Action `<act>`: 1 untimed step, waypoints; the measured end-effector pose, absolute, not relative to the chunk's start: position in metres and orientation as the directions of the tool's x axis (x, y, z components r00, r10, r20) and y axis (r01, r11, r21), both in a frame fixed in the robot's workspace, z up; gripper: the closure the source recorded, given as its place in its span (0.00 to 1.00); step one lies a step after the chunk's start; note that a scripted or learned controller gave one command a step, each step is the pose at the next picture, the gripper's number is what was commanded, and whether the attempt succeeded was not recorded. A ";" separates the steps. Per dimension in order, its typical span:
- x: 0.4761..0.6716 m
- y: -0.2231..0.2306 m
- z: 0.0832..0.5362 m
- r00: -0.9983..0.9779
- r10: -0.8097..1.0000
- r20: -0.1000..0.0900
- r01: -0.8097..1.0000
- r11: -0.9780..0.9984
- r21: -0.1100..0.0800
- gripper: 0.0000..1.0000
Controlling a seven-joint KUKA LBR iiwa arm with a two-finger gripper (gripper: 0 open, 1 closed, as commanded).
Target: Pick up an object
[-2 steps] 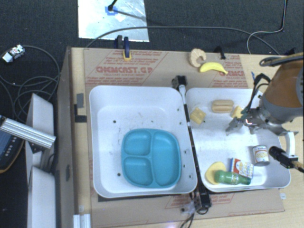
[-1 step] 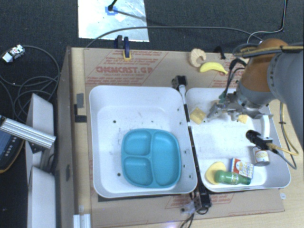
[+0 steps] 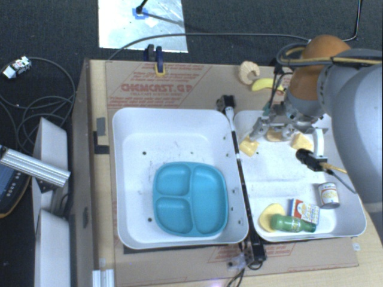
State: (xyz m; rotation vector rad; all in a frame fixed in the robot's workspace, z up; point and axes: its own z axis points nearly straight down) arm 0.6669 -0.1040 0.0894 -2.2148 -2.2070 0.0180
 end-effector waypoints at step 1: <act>0.665 -0.120 0.093 0.002 1.000 0.003 1.000 -0.002 -0.017 0.00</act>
